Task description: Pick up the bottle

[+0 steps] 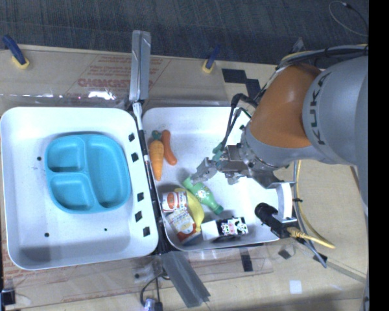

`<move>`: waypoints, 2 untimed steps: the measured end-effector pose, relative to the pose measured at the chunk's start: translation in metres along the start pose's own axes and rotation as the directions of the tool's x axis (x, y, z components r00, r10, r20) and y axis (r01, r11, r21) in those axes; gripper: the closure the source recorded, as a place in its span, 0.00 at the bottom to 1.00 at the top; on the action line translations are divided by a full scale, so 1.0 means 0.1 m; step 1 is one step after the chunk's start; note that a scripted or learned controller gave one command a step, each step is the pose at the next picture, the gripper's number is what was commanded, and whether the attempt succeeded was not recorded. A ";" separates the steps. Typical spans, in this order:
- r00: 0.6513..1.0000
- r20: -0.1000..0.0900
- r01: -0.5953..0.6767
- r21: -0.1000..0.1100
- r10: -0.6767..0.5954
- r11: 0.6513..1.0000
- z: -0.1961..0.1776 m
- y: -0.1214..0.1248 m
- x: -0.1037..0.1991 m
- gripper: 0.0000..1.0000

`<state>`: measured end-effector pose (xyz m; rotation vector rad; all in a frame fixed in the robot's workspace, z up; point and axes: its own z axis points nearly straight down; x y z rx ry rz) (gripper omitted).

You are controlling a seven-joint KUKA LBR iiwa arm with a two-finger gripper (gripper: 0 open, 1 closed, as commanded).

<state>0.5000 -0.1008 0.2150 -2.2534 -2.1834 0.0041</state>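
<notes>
The bottle (pixel 205 197) is green and lies on its side in the right bin (pixel 194 118), its cap end pointing up-left. It rests against a yellow banana (pixel 195 210). My gripper (pixel 218 173) hangs just above and to the right of the bottle, below the arm's orange band. Its two fingers (pixel 201 171) stand spread apart, open, with nothing between them. The bottle is not touched.
Two carrots (pixel 157 158) lie at the right bin's left wall. A small can (pixel 174 201), a food packet (pixel 181 224) and a black-and-white carton (pixel 228 227) crowd the bin's near edge beside the bottle. A blue divided plate (pixel 87 172) sits in the left bin (pixel 19 238).
</notes>
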 end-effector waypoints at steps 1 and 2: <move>0.993 -0.001 -0.117 -0.012 0.117 0.993 1.08 0.19 0.09 0.00; 0.996 0.000 -0.089 0.001 0.089 0.996 0.25 0.19 0.22 0.00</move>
